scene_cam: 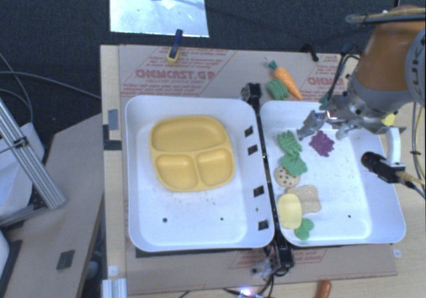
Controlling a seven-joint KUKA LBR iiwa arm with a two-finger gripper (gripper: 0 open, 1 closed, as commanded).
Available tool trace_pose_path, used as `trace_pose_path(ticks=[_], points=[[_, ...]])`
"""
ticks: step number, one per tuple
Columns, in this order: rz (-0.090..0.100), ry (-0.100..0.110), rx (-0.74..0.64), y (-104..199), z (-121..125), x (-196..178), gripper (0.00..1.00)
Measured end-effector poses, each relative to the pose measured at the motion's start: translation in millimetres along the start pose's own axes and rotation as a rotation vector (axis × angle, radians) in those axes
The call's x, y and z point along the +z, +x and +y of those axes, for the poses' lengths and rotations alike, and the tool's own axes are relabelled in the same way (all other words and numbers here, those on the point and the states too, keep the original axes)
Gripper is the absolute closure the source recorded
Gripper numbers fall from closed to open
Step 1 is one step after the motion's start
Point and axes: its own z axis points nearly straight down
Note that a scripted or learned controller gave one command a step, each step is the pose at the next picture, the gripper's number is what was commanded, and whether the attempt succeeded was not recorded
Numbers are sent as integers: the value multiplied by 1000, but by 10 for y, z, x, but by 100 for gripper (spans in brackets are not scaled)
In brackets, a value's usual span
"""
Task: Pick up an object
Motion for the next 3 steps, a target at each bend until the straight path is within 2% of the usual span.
trace_pose_path(ticks=[1,2,3], points=[[3,7,10,-246,-861,1421,0],[2,-6,-6,533,-979,318,0],[1,-7,-6,923,-968,-196,0]])
